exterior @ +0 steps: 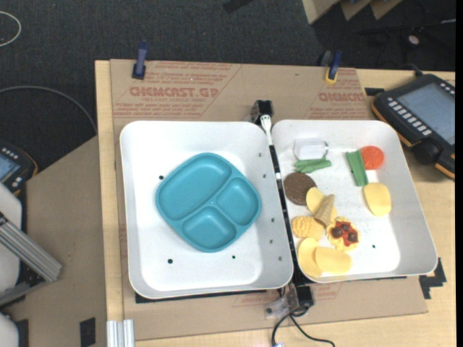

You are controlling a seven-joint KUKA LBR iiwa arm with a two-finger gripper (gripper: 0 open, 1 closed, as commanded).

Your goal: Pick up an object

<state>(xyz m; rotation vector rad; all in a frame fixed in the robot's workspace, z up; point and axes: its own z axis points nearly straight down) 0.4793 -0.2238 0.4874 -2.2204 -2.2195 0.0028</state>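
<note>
1. The worktop stood on dark carpet, topped with a printed cardboard sheet clipped at the upper edge, and a handheld control pendant lay at the right of the frame.
2. I saw two white bins side by side on that sheet. The left bin, in the middle of the frame, carried a teal divided plate and nothing else I could make out.
3. The right bin held the pickable things, all toy food: a white packet near its top, a green bean pod just below, a green stick beside an orange-red round piece, a brown cookie, a cone, a waffle-like biscuit, a small pizza piece, and yellow pieces at the lower edge and right of centre.
4. As for the tool, I could not tell whether it was wide, narrow or holding anything.
5. My judgement: the task had not started. Every object lay in the right bin, none lifted, so choosing a target, descending, closing and raising all remained.
6. I judged the pieces at lower centre were crowded, some touching; the packet and the yellow piece right of centre sat more apart.
</note>
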